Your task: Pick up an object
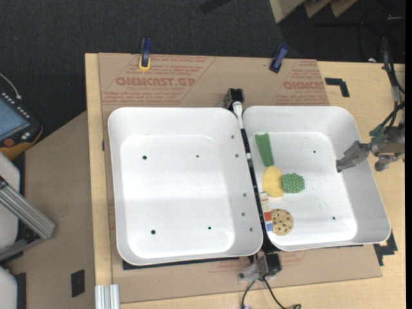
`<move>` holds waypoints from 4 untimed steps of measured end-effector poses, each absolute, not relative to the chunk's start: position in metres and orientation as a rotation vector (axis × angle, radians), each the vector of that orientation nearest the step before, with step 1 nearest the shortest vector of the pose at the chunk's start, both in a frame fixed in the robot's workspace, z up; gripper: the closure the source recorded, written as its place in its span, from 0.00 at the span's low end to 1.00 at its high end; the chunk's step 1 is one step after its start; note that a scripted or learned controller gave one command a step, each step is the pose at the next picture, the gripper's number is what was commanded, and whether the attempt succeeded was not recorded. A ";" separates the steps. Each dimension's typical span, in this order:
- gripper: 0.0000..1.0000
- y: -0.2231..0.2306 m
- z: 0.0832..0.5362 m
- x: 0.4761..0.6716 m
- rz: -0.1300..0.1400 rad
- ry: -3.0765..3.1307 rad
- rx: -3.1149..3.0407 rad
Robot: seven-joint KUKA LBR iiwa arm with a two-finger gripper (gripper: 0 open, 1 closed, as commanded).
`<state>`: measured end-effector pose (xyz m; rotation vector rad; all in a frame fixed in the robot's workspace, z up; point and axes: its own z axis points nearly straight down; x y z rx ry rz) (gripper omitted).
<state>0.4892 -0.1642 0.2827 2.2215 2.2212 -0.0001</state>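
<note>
The right bin (360, 192) holds several small objects along its left side. A green block (264, 149) lies at the top. Below it a yellow rounded piece (273, 181) touches a green bumpy ball (293, 183). A round cookie (282, 221) lies lowest, with a small red and blue piece (268, 217) at its left. My gripper (365, 158) hovers over the right bin's right rim, well to the right of all the objects. It is open with nothing between its fingers (349, 157).
The left bin (129, 172) lies beside the right one on a cardboard sheet (193, 76). Clamps (145, 54) sit on the sheet's far edge. Cables (390, 63) hang at the right.
</note>
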 end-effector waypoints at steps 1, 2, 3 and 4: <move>1.00 -0.164 0.293 0.490 0.002 2.220 2.219; 1.00 -0.130 0.336 0.480 0.006 2.223 2.213; 1.00 -0.107 0.336 0.480 0.001 2.224 2.218; 1.00 -0.041 0.344 0.516 0.005 2.227 2.211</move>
